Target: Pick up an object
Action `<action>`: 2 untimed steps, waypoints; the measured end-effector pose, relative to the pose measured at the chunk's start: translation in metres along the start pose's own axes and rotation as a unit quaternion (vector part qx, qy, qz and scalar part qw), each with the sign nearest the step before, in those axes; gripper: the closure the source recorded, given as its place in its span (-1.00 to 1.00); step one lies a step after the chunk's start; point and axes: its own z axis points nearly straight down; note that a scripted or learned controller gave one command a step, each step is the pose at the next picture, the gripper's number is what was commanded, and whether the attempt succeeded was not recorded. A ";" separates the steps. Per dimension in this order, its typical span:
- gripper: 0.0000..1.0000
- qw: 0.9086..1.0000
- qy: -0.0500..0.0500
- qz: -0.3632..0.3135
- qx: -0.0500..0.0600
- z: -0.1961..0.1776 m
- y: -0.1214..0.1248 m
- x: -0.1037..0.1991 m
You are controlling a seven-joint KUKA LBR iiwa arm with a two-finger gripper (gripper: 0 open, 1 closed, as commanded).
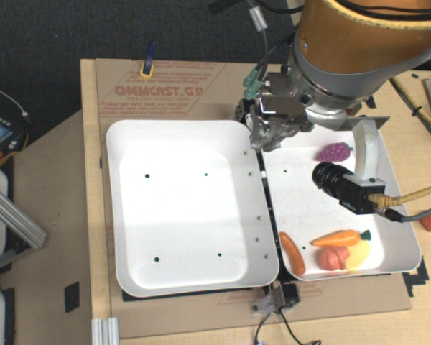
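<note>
The right bin [302, 192] holds several toy foods. A purple bunch of grapes [334, 152] lies near its far side. An orange carrot [337, 238] with a green top lies near the front, with a pink lump [332, 259] and a yellow piece [358, 256] just in front of it. A red sausage-shaped piece [292, 254] lies at the front left corner. My gripper [267, 134] hangs over the bin's far left corner, by the divide between the bins, well apart from all the toys. Nothing shows in its grasp.
The left bin [129, 149] sits beside it on a cardboard sheet [165, 85]. A black cylinder [341, 185] on a bracket juts from the wrist over the right bin's middle. A blue and yellow clip [149, 62] sits at the cardboard's far edge.
</note>
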 end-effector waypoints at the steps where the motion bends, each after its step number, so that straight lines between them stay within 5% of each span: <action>1: 1.00 1.000 0.000 0.000 -0.001 -0.010 0.001 0.000; 2: 1.00 1.000 0.001 -0.001 -0.003 -0.021 0.001 0.001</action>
